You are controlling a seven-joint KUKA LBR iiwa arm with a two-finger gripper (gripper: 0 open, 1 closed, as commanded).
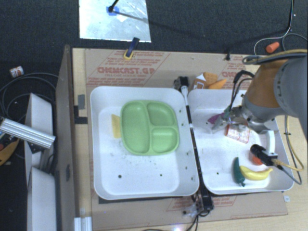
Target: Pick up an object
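Note:
My gripper is low in the right bin, near the bin's upper left part, with the grey arm coming in from the right. A small purple object lies right at the gripper's tip; whether it is gripped is unclear. Just right of the gripper lies a red and white packet. A yellow banana and a dark green pepper-like piece sit side by side near the bin's front edge. Behind the banana, a small red object peeks out.
The left bin holds a green divided plate with a yellow flat piece at its left edge. An orange item lies on the cardboard behind the right bin. The central rim separates the bins.

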